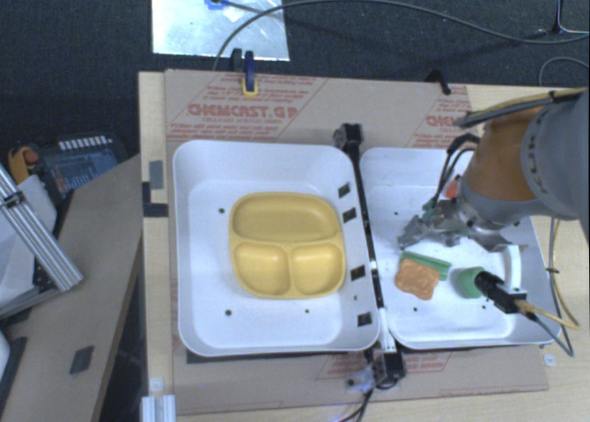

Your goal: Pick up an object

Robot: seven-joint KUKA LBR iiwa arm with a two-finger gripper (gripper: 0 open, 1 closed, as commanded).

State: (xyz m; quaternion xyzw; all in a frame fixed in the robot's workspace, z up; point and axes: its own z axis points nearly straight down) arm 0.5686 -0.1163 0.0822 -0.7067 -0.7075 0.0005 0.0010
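Note:
A yellow three-compartment plate [281, 243] lies in the left bin [207, 181]. In the right bin [406, 181] sit an orange piece like toast [417, 277], a flat green strip [426, 262] just above it, and a round green thing [468, 281] to their right. My gripper [417, 229] hangs low over the right bin, its grey fingers pointing left, just above the green strip. Nothing shows between them.
A black divider [361, 227] runs between the two bins. Both stand on a cardboard sheet [277, 107]. A foil-like square [218, 5] lies on the dark floor beyond. A wooden bench with a metal rail [41, 245] is at the left.

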